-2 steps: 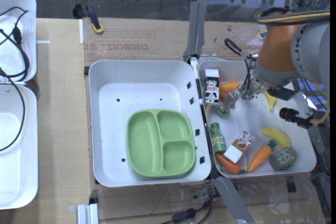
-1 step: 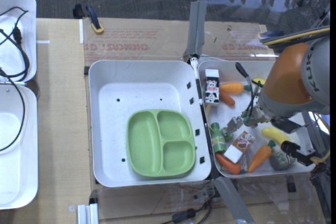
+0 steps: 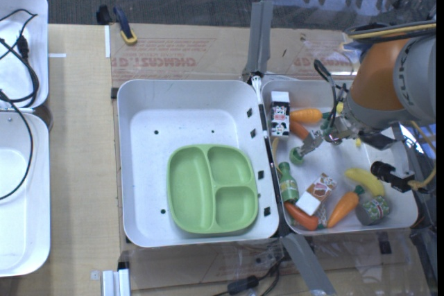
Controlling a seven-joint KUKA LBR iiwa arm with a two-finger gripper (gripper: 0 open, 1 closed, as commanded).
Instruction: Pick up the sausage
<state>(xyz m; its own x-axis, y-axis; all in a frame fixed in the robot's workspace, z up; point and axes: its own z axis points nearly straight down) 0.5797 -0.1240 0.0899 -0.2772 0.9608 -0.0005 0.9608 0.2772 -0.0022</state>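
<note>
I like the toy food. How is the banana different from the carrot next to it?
The banana is yellow and curved; the carrot is orange, straight and tapers to a point. The banana lies nearer the right bin's right wall, the carrot nearer its front edge. The carrot has a green top; the banana shows none. Both lie flat in the right bin, away from the pincer.

The arm (image 3: 409, 80) is a thick, rounded body in matte grey, with 1 broad orange band (image 3: 374, 76) wrapping it above the wrist. Below the band the casing narrows to a paler grey wrist section. A thin black cable (image 3: 326, 76) loops out beside the wrist. The gripper (image 3: 310, 143) is slim and metallic, silver-grey with darker fittings, much narrower than the arm that carries it. A black bracket-like piece (image 3: 388, 173) juts out under the arm's casing.
</note>
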